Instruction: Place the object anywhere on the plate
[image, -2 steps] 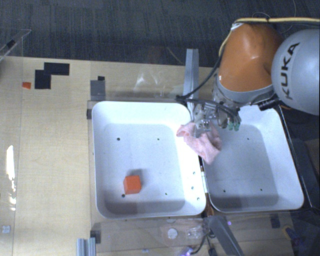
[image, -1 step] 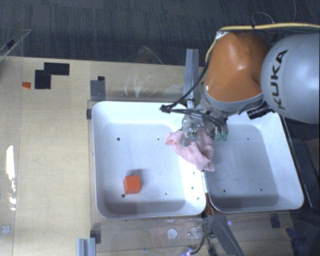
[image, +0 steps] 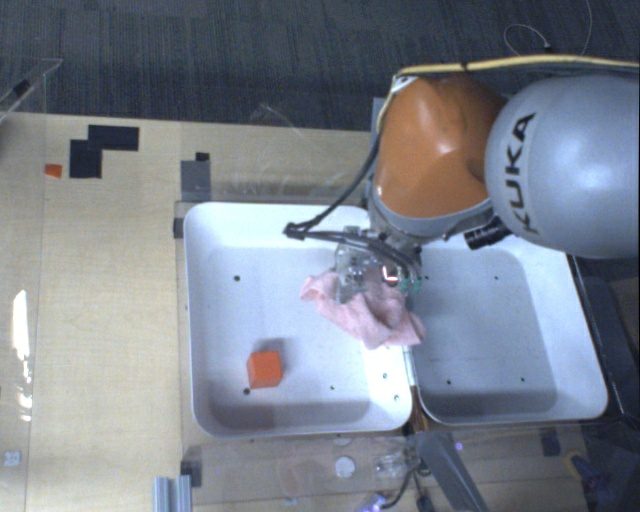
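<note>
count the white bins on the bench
2: the left bin holds an orange block and most of a pink cloth; the right bin adjoins it, partly under the arm.

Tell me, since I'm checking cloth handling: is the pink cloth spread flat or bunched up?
Bunched up. The pink cloth shows folds and an uneven outline, lying crumpled at the left bin's right side, just under the tool.
</note>
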